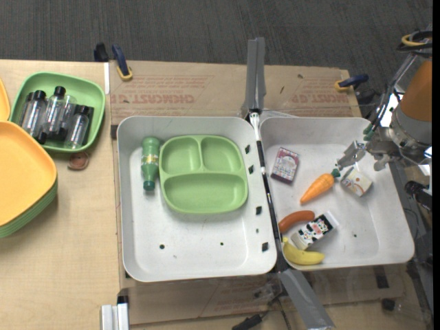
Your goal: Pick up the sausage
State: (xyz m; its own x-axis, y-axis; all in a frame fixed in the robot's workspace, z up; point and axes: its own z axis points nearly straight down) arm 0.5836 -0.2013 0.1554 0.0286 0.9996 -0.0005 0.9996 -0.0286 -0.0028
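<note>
The sausage, short and reddish-orange, lies in the right bin near its front left corner, touching a black-and-white packet. My gripper hovers over the bin's right part, up and to the right of the sausage and well apart from it. Its two fingers stand spread, open, with nothing between them. Just below the gripper sits a small white cup-like item.
An orange carrot lies between the gripper and the sausage. A banana rests at the bin's front edge and a pink box at its left. The left bin holds a green divided plate and a green bottle.
</note>
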